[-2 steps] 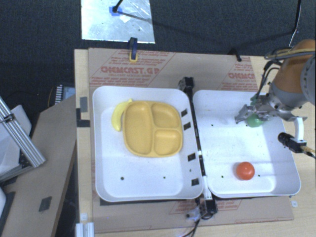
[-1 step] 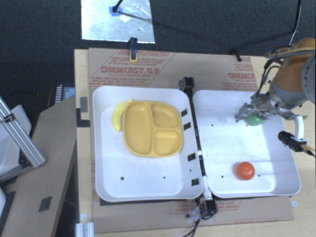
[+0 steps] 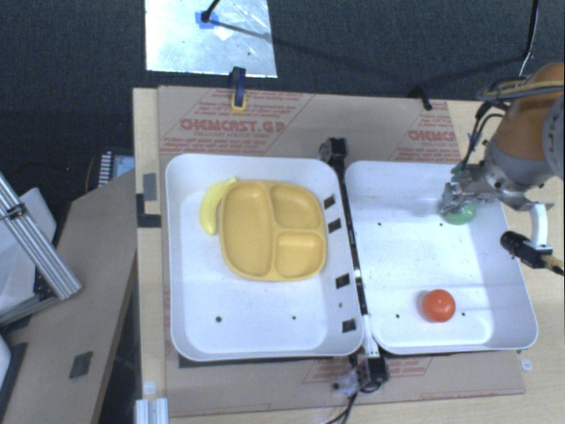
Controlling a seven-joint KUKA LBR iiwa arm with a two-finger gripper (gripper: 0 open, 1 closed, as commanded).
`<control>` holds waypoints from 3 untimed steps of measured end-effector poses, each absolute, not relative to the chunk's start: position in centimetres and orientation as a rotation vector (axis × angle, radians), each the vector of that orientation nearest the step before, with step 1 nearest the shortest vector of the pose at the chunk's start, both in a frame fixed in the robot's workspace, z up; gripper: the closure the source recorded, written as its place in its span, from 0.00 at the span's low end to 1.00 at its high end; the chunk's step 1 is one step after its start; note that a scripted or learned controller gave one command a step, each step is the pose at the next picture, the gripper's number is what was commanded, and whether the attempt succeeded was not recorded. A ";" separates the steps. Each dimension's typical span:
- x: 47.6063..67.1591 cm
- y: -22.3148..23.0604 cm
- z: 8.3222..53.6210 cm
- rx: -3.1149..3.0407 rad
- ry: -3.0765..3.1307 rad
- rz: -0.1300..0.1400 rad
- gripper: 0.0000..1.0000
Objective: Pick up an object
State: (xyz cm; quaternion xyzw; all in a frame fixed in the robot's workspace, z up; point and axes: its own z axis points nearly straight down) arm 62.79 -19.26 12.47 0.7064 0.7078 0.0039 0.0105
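Pincer [image 3: 456,203] low in right bin [image 3: 494,325], far corner, over small green object [image 3: 460,214], maybe touching; grip state can't tell. Orange ball [image 3: 438,305] near front edge. Yellow divided plate [image 3: 271,230], banana [image 3: 212,205] in left bin [image 3: 190,325].

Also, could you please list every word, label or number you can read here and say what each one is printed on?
"CHEMCAST GP", in red, on the brown protective paper of the sheet under the bins, behind the left bin.
The same red print repeats behind the right bin and along the front edge, too blurred or cut off to read.
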 end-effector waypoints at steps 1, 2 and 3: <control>62.9 -18.2 18.1 2.211 2.223 0.006 1.00; 63.2 -19.3 23.4 2.212 2.220 0.005 1.00; 63.3 -19.3 26.2 2.211 2.224 0.004 1.00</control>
